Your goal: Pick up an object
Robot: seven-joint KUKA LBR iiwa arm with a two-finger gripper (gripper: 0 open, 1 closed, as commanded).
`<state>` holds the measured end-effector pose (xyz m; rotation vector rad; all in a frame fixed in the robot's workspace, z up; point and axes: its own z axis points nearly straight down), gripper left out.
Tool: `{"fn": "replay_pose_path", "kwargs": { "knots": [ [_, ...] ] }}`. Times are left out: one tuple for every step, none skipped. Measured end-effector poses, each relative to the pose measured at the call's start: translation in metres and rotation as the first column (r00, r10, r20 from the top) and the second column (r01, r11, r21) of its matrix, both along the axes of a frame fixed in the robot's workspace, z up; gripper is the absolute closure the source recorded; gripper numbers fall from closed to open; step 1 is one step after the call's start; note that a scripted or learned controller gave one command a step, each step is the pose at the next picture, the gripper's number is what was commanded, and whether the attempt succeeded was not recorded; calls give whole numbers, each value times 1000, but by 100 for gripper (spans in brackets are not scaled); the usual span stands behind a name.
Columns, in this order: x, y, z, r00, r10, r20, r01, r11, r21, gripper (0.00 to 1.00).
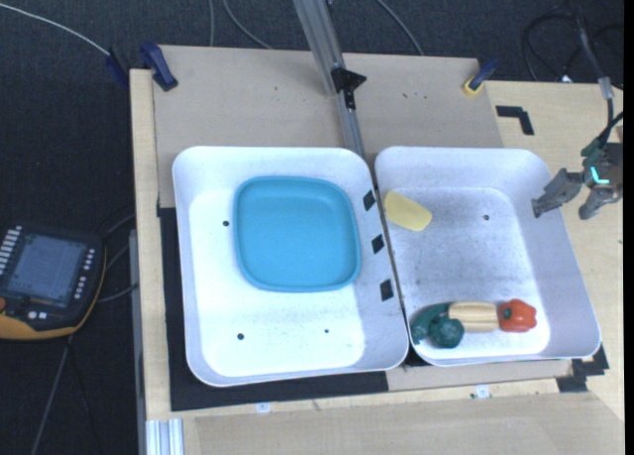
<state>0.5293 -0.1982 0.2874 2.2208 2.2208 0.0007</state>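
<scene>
1. Where the right bin (555, 275) nears the front, three objects lie in a row: a green one (437, 328), a tan one (474, 316) and a red one (516, 315); a yellow piece (407, 211) sits apart.
2. The gripper (573, 199) hovers at that bin's right rim, fingers spread, holding nothing.
3. The left bin (198, 245) holds one blue plate (297, 233) (wooden bench (248, 96), dark carpet).

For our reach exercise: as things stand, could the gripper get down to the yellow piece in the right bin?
Probably yes. The gripper hovers at the right bin's edge, and the yellow piece lies alone with nothing over it.
</scene>
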Motion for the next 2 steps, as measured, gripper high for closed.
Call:
{"fn": "replay_pose_path", "kwargs": {
  "knots": [
    [0, 0, 0, 1000, 0, 0, 0, 1000, 0, 0],
    [3, 2, -62, 1000, 0, -6, 0, 1000, 2, 0]
  ]
}}
